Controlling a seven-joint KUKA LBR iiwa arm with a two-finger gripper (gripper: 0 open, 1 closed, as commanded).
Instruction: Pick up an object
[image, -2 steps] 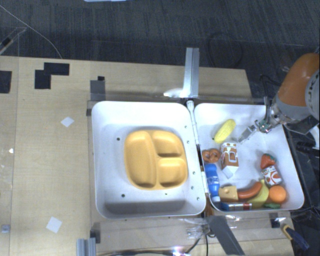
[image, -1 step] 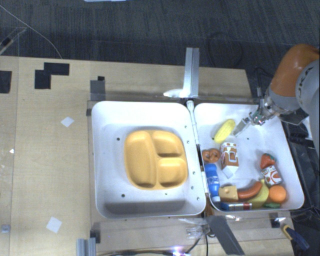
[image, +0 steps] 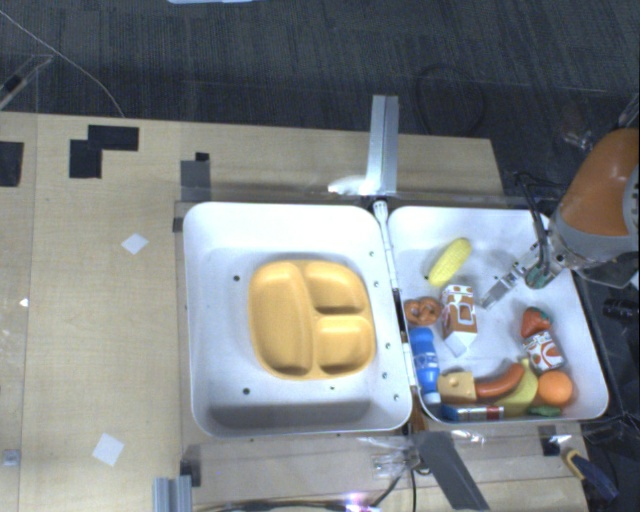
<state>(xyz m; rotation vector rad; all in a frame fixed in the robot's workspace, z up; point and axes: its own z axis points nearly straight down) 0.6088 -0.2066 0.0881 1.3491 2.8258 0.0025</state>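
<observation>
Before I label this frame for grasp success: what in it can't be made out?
- Gripper, camera view: small and seen from above over the right bin; whether its fingers are open or shut is unclear.
- Arm: cut off by the right edge.
- Toys piled at the bin's front: the banana lies partly under the hot dog.
- Print on the small carton: too small to read.

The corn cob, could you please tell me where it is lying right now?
The corn cob lies in the right bin, near its upper left corner, just above the pretzel and the small carton.
</observation>
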